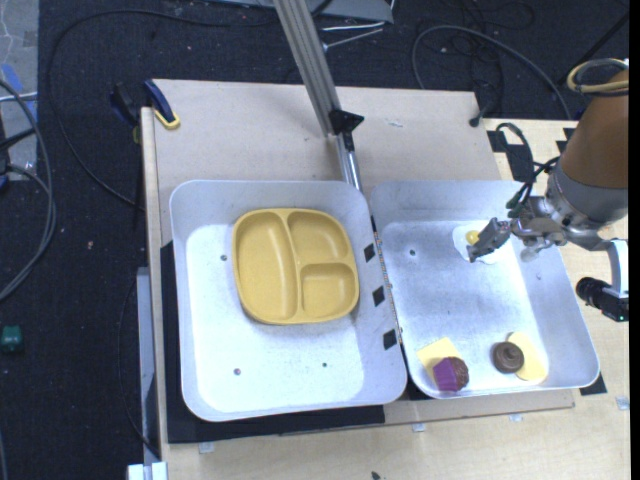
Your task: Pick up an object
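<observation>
Objects lie in the right bin (560, 318): a small yellow piece (468, 238) near its upper middle, a purple ball (450, 373) on a yellow sheet (432, 353) by the near rim, and a brown round piece (508, 357) just beside another yellow scrap (530, 365) toward the near right corner. The tool (484, 247) hangs low over the upper part of this bin, its dark tips just beside the small yellow piece; whether they touch it, or whether the tips are apart or together, cannot be told at this size. The purple ball and the brown piece lie well apart from the tool. The arm (598, 158) comes in from the right, with its orange band above the wrist. The left bin (200, 368) holds a yellow divided plate (296, 266) with three compartments, resting flat. Both bins sit side by side on the pale table (250, 128), with a slanted metal pole (305, 48) rising behind them.
</observation>
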`<state>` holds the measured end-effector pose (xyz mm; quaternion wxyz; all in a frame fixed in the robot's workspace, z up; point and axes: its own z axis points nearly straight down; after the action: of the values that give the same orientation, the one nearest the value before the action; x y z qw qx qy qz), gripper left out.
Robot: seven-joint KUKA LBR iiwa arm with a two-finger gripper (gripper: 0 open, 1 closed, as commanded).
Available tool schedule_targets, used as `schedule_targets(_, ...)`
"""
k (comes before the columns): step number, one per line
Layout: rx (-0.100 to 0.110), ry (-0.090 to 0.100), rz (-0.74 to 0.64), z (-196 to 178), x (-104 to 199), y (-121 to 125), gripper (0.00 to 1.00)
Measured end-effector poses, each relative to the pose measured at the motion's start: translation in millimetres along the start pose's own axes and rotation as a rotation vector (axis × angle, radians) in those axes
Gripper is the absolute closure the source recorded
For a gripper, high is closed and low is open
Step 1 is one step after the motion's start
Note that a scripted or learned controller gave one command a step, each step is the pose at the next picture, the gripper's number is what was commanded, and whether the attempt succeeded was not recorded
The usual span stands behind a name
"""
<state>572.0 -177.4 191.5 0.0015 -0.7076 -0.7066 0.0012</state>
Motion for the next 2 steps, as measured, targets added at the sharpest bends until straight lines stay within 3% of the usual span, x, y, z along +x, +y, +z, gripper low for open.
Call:
schedule_targets(1, -0.001, 0.000, -0.001, 45, 4, 6, 0.00)
schedule_targets(2, -0.005, -0.002, -0.001, 33, 4, 7, 1.00)
